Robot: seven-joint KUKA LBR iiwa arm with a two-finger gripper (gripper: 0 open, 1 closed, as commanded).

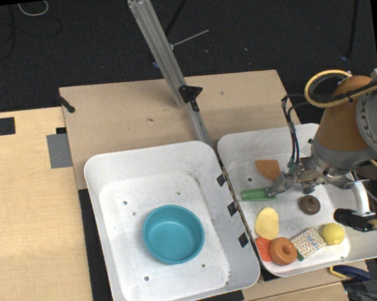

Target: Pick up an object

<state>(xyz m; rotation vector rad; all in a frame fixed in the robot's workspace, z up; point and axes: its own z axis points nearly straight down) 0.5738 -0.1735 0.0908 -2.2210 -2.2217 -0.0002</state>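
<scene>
One green marker (255, 195) in the right bin (233, 149), its tip at the jaws (280, 184), their spread unclear.

A tan wooden board (136, 115) lies under two shallow white plastic bins. The left bin (110, 184) and the right bin (240, 150) sit side by side, joined by small black clips (232, 208). A slanted grey aluminium rail (161, 50) rises from the board's far side. Pale wood flooring (27, 236) lies left, black cloth (77, 37) beyond.
</scene>
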